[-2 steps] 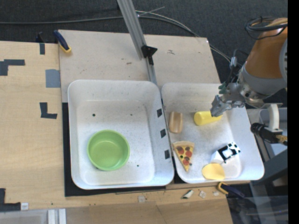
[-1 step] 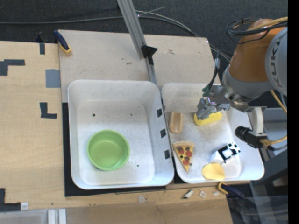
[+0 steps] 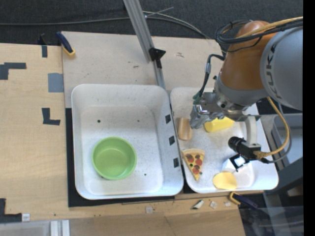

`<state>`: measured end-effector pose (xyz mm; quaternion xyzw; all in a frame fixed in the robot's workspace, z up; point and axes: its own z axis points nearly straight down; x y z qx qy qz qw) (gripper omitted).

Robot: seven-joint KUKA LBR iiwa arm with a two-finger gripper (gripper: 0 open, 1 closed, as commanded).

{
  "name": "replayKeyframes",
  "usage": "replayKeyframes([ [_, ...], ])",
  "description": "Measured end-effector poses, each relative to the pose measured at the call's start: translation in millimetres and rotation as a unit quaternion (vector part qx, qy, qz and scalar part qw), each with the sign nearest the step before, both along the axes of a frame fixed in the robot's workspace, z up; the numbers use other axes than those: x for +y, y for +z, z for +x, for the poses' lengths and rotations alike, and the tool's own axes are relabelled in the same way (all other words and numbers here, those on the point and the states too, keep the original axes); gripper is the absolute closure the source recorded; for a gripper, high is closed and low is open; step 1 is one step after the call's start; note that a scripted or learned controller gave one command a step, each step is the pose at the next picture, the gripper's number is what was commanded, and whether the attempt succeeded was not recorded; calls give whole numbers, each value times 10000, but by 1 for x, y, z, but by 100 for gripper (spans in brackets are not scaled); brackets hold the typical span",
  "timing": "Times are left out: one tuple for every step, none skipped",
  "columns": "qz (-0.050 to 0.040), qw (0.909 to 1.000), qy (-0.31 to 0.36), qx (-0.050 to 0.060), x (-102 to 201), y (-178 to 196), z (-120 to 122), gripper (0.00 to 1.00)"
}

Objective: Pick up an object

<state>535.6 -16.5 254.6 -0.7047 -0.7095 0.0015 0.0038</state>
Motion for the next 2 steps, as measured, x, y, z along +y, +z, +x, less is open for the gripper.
replayKeyframes([
  [-8, 10000, -4, 6, 45, -4, -6, 100],
  [-12, 10000, -5, 19, 90, -9, -26, 100],
])
